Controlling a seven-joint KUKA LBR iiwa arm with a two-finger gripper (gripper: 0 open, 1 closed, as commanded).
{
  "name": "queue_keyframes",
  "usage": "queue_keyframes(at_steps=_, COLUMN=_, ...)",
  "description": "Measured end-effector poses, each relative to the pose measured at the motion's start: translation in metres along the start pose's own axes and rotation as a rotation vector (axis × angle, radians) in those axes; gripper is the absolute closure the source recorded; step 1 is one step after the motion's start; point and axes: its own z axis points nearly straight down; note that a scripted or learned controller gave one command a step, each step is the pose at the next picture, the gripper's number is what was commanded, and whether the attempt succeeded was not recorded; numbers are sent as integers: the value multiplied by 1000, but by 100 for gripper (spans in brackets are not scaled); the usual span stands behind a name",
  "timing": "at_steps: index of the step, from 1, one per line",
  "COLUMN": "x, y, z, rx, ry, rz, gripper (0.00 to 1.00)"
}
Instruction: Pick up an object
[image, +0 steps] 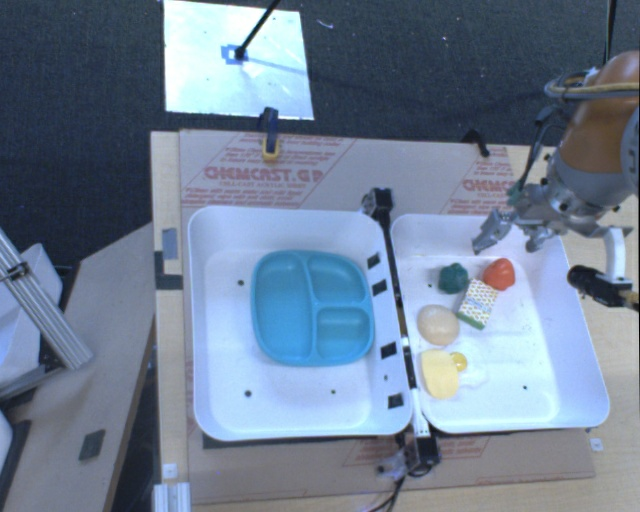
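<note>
The right bin (560, 390) holds several small items: a dark green piece (454, 277), a red-orange piece (499, 272), a yellow-green patterned box (479, 303), a beige egg-shaped piece (437, 323) and a pale yellow piece (441, 372). My gripper (513, 232) hangs over the bin's far side, just above and behind the red-orange piece. Its two fingers (489, 231) are spread apart with nothing between them.
The left bin (215, 300) contains a blue divided plate (312, 306). A black divider (392, 300) with clips runs between the bins. The arm's grey and orange wrist (598, 140) looms over the right bin's far right corner.
</note>
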Motion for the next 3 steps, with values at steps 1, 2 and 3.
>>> queue_keyframes(at_steps=1, x=0, y=3, z=-8, rx=-12, ry=-2, rz=-2, gripper=0)
queue_keyframes(at_steps=2, x=-4, y=5, z=54, rx=-9, ry=-2, rz=0, gripper=0)
queue_keyframes(at_steps=3, x=1, y=20, z=98, rx=-30, ry=-3, rz=-2, gripper=0)
